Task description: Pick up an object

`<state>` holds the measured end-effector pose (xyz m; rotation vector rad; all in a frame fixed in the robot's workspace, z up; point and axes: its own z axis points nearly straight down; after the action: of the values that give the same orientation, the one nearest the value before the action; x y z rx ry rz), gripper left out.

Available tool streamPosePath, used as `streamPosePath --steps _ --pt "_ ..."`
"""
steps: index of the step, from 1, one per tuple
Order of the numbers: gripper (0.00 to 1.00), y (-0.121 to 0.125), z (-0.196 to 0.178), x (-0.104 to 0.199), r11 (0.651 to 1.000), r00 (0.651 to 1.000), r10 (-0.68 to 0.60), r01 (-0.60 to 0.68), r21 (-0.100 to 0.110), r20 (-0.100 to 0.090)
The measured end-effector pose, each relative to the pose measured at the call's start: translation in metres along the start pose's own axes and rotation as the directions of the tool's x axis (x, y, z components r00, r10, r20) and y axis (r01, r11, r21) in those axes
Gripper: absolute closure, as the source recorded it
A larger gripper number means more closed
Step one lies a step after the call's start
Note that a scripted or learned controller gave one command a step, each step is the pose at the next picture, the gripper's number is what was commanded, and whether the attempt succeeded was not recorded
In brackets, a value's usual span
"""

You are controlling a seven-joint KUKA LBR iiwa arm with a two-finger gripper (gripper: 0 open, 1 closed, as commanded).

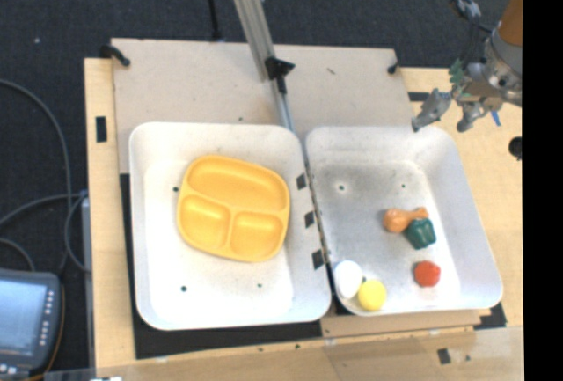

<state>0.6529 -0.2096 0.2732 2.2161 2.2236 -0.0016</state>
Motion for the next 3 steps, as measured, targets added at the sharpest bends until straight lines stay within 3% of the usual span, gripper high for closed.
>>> streamPosePath --steps 1,3 --pt "0.0 0.0 0.0 0.0 1.0 1.0 -0.001 0.001 0.0 0.001" --pt "0.0 0.0 0.102 0.008 1.0 1.0 -0.004 0.004 0.003 0.0"
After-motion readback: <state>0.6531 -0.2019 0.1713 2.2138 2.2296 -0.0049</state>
